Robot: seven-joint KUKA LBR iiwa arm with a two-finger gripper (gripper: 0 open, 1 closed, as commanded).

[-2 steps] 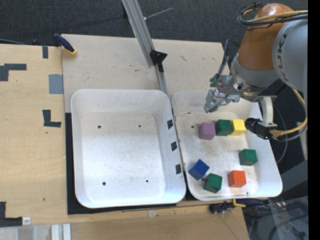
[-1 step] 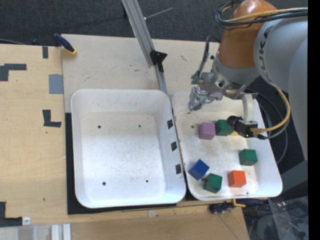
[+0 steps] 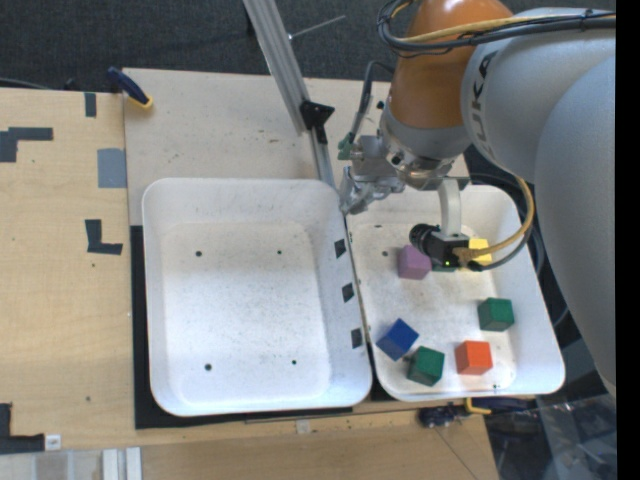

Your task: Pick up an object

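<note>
Gripper (image 3: 357, 200) over the right bin's (image 3: 520, 373) upper-left corner, nothing visibly held; can't tell how it's set. Nearest target: purple block (image 3: 413, 262), just below-right, apart from it. Suggest centring over that block before descending, staying off the bin wall. Blue block (image 3: 398, 338) and green block (image 3: 426, 365) nearly touch: harder pick.

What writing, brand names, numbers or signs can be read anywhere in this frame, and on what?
"KU": dark letters running down the grey arm just right of its orange band; the rest of the word is cut off by the curve of the casing.
No other text is readable; the black squares on the divider between the bins are plain marks.
</note>
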